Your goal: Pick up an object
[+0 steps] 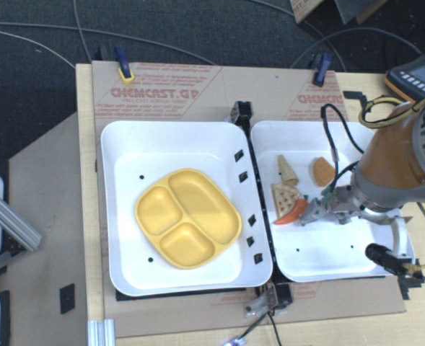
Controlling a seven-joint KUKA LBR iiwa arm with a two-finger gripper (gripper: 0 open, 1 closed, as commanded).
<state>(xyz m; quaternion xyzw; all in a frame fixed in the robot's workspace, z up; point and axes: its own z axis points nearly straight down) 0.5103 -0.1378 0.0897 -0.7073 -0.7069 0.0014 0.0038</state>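
Reaching low into the right bin (pixel 320 265), the gripper (pixel 312 213) is closing in on the red pepper-like piece (pixel 290 212); jaw state I cannot tell. Next, probably, clamping and lifting.

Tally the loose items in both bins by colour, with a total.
Yellow: 1, tray in the left bin
Tan: 2, cone and wedge in the right bin
Orange: 1, oval piece
Red: 1, pepper at the tool
Total: 5
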